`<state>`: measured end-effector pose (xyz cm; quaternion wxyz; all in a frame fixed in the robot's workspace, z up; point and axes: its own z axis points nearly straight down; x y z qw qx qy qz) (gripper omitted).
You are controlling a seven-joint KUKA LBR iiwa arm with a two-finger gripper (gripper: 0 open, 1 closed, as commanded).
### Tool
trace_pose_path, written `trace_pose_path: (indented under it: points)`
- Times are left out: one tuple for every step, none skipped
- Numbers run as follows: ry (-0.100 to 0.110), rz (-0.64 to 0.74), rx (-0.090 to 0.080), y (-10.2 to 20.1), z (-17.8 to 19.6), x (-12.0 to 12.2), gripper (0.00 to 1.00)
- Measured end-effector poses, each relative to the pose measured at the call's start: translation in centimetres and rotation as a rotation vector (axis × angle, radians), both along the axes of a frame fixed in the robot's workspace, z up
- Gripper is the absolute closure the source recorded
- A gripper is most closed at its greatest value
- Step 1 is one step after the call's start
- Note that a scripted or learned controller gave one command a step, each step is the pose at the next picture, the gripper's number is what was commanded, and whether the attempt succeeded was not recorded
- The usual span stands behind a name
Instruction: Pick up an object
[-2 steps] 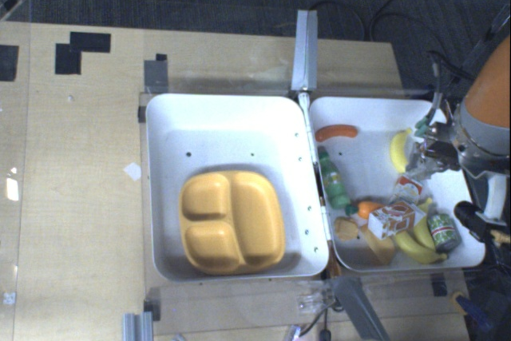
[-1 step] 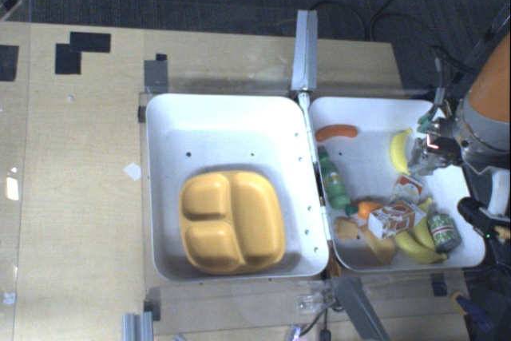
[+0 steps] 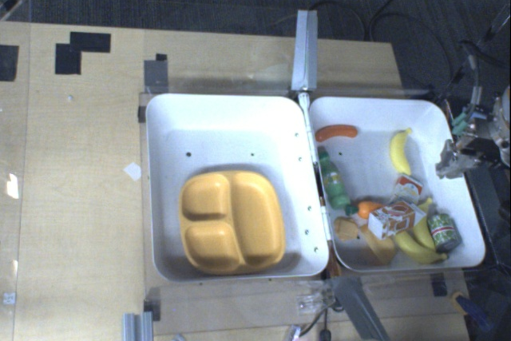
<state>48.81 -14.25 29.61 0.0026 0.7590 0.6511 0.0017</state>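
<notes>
The right bin (image 3: 375, 109) holds several objects. An orange-red sausage (image 3: 336, 132) lies at its back left and a yellow banana (image 3: 400, 152) at its back right. A green bottle (image 3: 330, 180) lies along the left wall. Near the front sit a small orange piece (image 3: 365, 209), a red and white carton (image 3: 397, 218), a tan bread piece (image 3: 349, 229), a second banana (image 3: 416, 244) and a dark can (image 3: 443, 231). My gripper (image 3: 452, 162) hovers at the bin's right rim, to the right of the upper banana, with nothing visibly held.
The left bin (image 3: 168, 124) holds a yellow three-compartment tray (image 3: 231, 220). A metal post (image 3: 306, 52) stands behind the divider between the bins. Cables and arm parts (image 3: 483, 120) crowd the right edge. Wooden bench (image 3: 72, 196) extends to the left.
</notes>
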Motion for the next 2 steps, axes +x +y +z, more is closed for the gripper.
trace_pose_path:
  points:
    - [-0.004, 0.007, -0.002, 0.1, 1.1, 0.2, 1.00]
    - [0.003, -0.078, 0.000, -4.5, -4.1, 3.0, 1.00]
